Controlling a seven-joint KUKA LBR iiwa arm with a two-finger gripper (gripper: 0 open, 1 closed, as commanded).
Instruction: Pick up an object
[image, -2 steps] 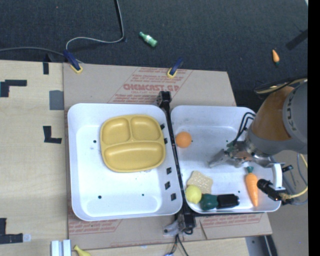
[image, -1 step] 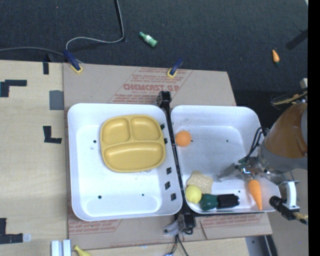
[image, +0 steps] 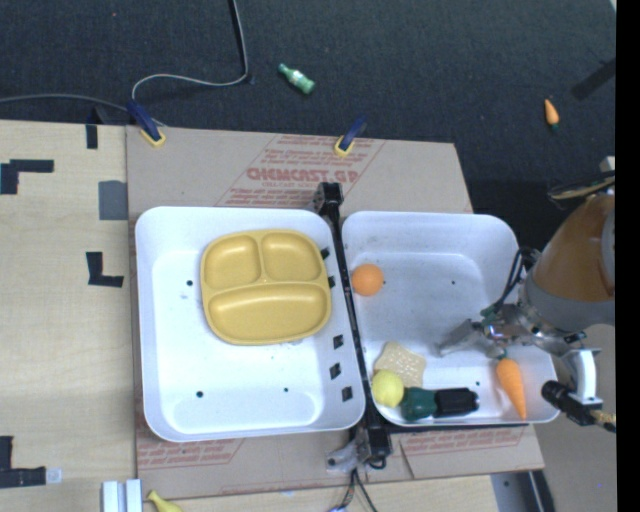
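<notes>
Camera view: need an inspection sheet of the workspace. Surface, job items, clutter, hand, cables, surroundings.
Surface: cardboard sheet under two white bins; left bin, right bin.
Job's things: right bin holds an orange ball, a carrot, a yellow ball, a beige waffle-like piece, a dark green item and a black item.
Clutter: yellow divided tray in the left bin.
Hand: hand low over the right bin, left of the carrot; finger state unclear, nothing visibly held.
Cables: one cable across the dark floor to a clamp.
Surroundings: small green object and orange object on the floor.
</notes>
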